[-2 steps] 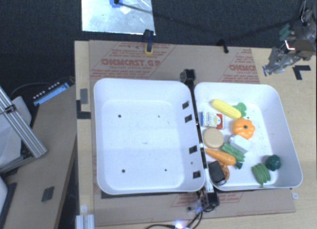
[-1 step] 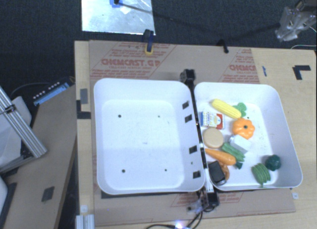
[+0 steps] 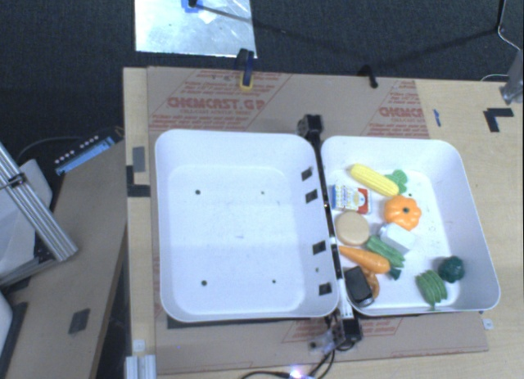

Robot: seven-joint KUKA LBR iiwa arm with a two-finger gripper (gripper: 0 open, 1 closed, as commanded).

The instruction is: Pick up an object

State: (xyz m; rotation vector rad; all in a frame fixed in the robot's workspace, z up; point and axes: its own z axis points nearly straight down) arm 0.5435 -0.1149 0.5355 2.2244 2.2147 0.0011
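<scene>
From my remote station I count two shallow white plastic bins side by side on the bench: the left bin [image 3: 237,230] and the right bin [image 3: 468,205]. They sit on one brown cardboard sheet with red lettering [image 3: 217,101].

All candidate objects lie in the right bin, crowded toward its left and near sides. I count:
- one yellow toy corn cob with a green end [image 3: 374,179], at the far side
- one small white carton with red and blue print [image 3: 350,198], just beside the corn
- one orange toy pepper [image 3: 402,213]
- one round tan disc [image 3: 354,227], by the bins' shared edge
- one orange toy carrot [image 3: 364,259], just nearer than the disc
- one green-and-white piece [image 3: 390,245], touching the carrot; I cannot tell what it is
- one black block [image 3: 358,283], at the near left corner
- one green ribbed piece [image 3: 431,286]
- one dark green rounded piece [image 3: 450,268], just beside the ribbed one

Four small black clips [image 3: 311,196] run along the shared edge. One silvery square plate [image 3: 192,9] lies beyond the bench.
</scene>
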